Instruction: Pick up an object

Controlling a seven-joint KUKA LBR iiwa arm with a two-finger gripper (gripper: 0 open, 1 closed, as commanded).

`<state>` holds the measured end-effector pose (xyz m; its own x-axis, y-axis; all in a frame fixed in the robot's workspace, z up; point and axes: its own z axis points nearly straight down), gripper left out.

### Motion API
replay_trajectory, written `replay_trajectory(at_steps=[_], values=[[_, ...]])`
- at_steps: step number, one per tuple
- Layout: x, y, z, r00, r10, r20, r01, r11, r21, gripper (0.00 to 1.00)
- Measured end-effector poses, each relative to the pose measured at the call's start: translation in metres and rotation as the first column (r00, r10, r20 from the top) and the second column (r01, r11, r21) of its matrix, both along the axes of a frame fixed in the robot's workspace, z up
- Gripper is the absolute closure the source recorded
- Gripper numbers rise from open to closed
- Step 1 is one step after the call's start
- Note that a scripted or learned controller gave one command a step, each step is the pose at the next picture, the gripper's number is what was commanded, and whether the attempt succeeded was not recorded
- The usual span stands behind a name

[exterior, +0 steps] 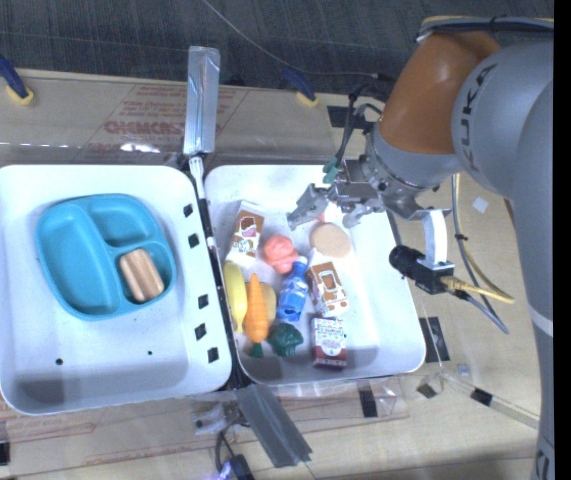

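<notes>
Grey arm point(495, 98) overhangs bench point(85, 118) bearing white bins point(85, 368).

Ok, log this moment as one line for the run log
arm: over right bin | gripper: above round tan item, nothing seen held | left bin: blue tray with bread roll

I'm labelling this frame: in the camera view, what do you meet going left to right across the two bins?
Blue divided plate → bread roll on it → banana → carrot → blue bottle → upright carton → gripper above the right bin.
</notes>
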<state>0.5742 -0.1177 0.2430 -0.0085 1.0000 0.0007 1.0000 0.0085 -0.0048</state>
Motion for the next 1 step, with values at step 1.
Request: replay_trajectory(at_steps=[1], values=[[-0.0416, 0.0097, -0.0927, 0.998, 0.06, -0.006, -0.06, 0.998, 0.001, 0.0]])
